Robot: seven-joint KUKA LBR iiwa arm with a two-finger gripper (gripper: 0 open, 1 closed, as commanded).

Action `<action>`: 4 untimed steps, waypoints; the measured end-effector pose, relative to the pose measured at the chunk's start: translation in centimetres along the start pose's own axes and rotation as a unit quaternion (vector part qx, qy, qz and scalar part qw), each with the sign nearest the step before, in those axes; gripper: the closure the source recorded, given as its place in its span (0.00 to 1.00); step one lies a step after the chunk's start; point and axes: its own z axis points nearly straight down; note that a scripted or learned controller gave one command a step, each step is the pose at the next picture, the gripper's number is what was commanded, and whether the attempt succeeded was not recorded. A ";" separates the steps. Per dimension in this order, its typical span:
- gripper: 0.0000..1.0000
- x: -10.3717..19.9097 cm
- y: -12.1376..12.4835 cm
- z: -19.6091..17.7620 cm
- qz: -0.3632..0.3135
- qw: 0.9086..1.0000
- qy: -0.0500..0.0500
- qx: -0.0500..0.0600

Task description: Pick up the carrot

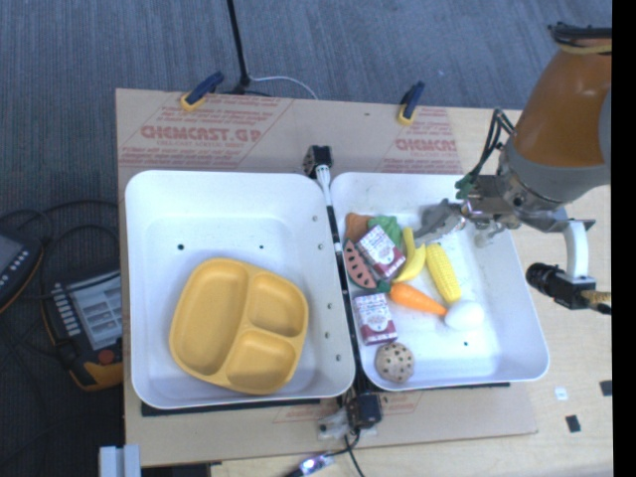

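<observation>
Above the right bin's (517, 351) far half, the tool (437, 219) hangs at the end of the grey arm (556, 132) with its orange band, reaching in from the right edge of the tabletop (199, 132); its metal tip points leftward over the pile of toy food, but whether it is released or clenched cannot be told from this slanted view, and nothing shows between its fingers. Just below the tool's tip lies a yellow corn cob (443, 271), and beside that, toward the divider, a banana (412, 261). The carrot (417, 298) rests on the bin floor nearer the camera than the tool, below the corn and banana, its orange body lying slantwise with the thick end toward the left and the narrow end touching a white egg-like piece (464, 315). Left of the tool's tip sit a red-and-white packet (381, 249) on something green, and a watermelon slice (357, 263) against the divider. A second small packet (374, 317) lies just left of the carrot, and a brown speckled ball (394, 362) sits nearest the front wall, well apart from the tool. Far to the tool's left, across the divider, the left bin (159, 207) holds a yellow compartment tray (238, 323).
</observation>
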 end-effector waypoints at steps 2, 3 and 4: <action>0.00 -2.9 -0.3 17.7 -0.011 1.000 0.000 -0.006; 1.00 -3.0 -0.2 16.7 -0.010 1.000 -0.001 -0.008; 1.00 1.3 3.6 8.3 0.189 0.982 0.000 -0.002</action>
